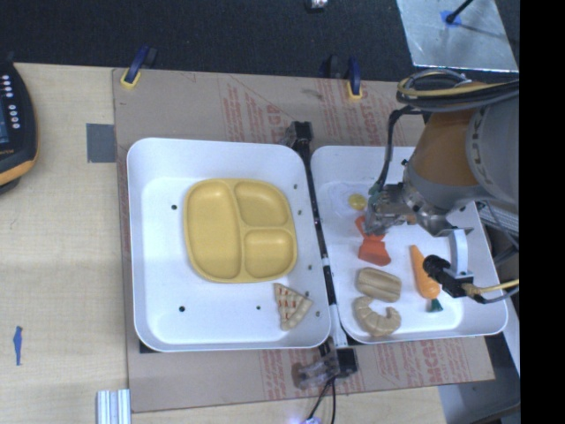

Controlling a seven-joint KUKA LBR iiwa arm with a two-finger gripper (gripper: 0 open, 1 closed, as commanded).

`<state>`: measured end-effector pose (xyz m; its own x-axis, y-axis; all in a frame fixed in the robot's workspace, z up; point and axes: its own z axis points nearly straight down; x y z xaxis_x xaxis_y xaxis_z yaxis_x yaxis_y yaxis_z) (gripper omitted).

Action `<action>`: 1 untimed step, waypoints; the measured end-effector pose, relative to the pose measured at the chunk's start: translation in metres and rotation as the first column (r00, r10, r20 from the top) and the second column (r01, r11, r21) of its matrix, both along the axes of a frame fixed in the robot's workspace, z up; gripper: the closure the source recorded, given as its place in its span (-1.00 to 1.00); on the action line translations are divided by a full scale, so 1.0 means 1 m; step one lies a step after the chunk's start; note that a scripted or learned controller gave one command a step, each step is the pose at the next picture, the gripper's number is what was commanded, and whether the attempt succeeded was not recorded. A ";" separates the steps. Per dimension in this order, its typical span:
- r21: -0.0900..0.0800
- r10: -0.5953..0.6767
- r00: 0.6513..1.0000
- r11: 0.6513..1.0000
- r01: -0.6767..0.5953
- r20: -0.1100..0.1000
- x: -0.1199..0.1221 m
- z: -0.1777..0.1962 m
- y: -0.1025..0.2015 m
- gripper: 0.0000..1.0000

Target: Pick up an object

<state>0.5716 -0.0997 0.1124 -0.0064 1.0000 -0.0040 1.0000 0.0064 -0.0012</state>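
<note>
The arm (459, 157) enters from the right and bends over the right bin (340, 316), its orange band sitting above the wrist. The gripper (381, 217) points down into the upper middle of that bin, directly over a red piece (374, 251) whose upper end reaches under the gripper's tip. Whether the fingers are apart or together cannot be told at this angle, as the gripper body and cabling hide them, and contact with the red piece cannot be confirmed. A small yellow item (356, 202) lies just left of the gripper, near the bin's inner wall. Below the red piece rests a tan roll-shaped object (378, 283), and below that a curved, croissant-like pastry (376, 316) close to the bin's near edge. An orange carrot (425, 277) lies to the right of the roll, partly overlapped by a black fitting on the arm's cable. In the left bin (146, 237), a yellow divided plate (238, 229) with three compartments sits flat near the centre. A wedge-shaped pizza slice (291, 305) lies at the bin's lower right corner, apart from the plate. Both bins stand side by side on a cardboard sheet (229, 104) held with blue and yellow clamps.
</note>
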 end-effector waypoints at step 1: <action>-0.001 0.002 1.000 1.000 -0.002 0.000 0.000 0.000 0.000 -1.00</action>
